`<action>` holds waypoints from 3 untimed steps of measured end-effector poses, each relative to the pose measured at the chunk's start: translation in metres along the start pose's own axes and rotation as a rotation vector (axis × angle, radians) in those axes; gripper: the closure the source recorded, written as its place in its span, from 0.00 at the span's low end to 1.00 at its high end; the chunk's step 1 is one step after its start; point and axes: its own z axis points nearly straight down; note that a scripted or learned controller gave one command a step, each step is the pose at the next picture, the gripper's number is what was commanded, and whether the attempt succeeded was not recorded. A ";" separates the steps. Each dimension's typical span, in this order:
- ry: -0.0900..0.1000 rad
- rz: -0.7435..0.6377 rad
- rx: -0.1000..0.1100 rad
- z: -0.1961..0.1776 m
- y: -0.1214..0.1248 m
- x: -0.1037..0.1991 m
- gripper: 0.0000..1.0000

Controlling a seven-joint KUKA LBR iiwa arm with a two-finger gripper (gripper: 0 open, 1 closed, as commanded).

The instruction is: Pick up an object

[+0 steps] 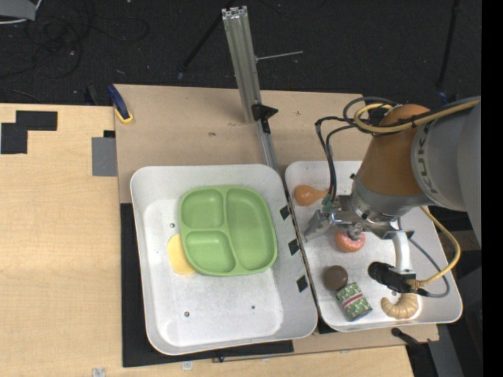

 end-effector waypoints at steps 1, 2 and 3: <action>-0.004 0.000 -0.016 0.027 0.004 0.000 0.00; -0.018 0.008 -0.033 0.012 0.007 -0.008 1.00; -0.002 0.000 -0.012 -0.048 0.014 -0.010 1.00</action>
